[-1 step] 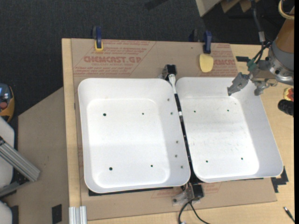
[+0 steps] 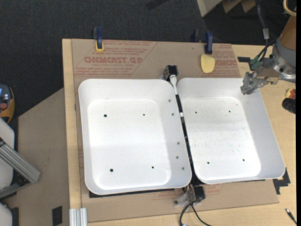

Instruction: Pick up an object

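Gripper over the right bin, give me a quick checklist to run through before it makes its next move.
1. Gripper within bin bounds: ok, over the far right corner of the right bin.
2. Object between the fingers: not ok, none seen there.
3. Finger opening: cannot tell, too small and blurred.
4. Pick target in the right bin: not ok, just small dark dots on its floor.
5. Pick target in the left bin: not ok, same dots.
6. Bins seated side by side on the bench: ok.
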`<state>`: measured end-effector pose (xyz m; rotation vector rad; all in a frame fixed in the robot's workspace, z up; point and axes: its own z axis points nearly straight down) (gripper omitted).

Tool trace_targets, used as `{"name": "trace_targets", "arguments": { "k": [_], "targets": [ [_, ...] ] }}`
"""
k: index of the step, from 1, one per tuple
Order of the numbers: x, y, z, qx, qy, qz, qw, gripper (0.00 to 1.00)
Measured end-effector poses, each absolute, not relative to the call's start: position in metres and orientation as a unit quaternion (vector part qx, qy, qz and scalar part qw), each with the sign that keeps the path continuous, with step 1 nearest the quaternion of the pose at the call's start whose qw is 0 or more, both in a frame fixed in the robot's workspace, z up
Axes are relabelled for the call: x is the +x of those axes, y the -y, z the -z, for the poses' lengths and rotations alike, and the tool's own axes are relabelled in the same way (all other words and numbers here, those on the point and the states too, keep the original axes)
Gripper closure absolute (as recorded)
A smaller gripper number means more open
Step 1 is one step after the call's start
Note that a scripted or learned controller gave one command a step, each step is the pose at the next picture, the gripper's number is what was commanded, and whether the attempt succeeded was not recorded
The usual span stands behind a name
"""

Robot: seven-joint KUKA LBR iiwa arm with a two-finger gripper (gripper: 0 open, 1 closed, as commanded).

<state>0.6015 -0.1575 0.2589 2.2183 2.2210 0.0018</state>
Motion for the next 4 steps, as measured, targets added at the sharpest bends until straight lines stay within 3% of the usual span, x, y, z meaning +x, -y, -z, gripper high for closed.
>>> {"name": "trace_targets", "arguments": {
  "k": [1,2,3,4],
  "targets": [
    [0.658,0.076,-0.225,0.705,-0.709,-0.0016,0.002,1.0],
    [0.668,0.032,-0.34,0.705,-0.709,-0.0043,0.005,1.0],
    [0.666,-0.019,-0.268,0.705,-0.709,0.0021,-0.003,1.0],
    [0.659,-0.019,-0.286,0.707,-0.707,-0.0007,0.001,1.0]
  ]
}}
